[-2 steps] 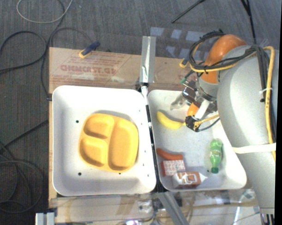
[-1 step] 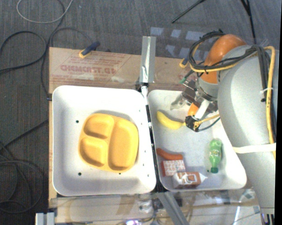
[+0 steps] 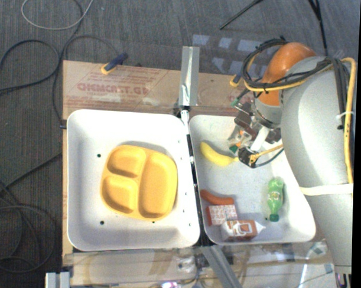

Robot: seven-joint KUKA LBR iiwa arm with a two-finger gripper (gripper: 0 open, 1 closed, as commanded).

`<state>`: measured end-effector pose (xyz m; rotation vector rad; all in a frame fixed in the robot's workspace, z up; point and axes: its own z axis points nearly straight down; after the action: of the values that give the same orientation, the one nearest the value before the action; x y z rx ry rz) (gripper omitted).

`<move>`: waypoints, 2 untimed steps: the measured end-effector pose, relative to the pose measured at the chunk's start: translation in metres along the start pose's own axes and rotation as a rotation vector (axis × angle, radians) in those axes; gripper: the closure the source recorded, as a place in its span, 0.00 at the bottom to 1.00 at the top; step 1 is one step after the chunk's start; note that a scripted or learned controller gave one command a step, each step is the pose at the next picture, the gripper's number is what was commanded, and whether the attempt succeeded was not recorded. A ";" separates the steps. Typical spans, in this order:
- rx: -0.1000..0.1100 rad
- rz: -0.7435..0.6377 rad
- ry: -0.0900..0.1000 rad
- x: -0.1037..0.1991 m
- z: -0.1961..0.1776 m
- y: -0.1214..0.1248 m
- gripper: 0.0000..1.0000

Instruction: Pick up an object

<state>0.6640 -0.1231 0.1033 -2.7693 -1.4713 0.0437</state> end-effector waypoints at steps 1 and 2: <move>-0.017 -0.063 0.017 0.040 -0.136 -0.026 1.00; -0.017 -0.062 0.017 0.039 -0.135 -0.026 0.00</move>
<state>0.6681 -0.0746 0.2381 -2.7278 -1.5602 0.0074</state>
